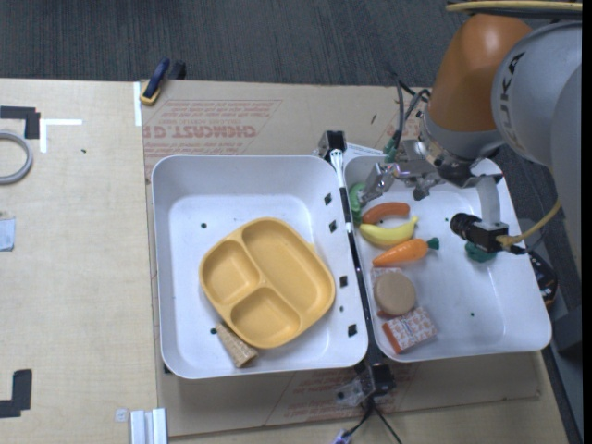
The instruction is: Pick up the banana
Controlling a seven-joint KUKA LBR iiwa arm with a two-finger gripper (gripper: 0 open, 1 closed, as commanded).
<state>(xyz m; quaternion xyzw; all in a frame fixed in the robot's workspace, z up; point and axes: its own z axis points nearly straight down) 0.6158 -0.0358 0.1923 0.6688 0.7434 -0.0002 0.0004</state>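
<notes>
there, banana [388, 232] near bin's left wall [356, 248]

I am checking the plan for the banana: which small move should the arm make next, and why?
Probably a short move toward the camera and down: the gripper hangs at the right bin's far left corner, just beyond the banana, which lies between a sausage and a carrot.

- We see a thick grey arm [546, 81] with smooth, rounded casings.
- We note a broad orange band [472, 63] above the wrist.
- Dark letters run along the grey shell beside the band, only partly readable.
- Below the band sits a metallic wrist assembly [435, 160] with thin dark cables.
- A yellow cable [518, 6] crosses above the arm.
</notes>
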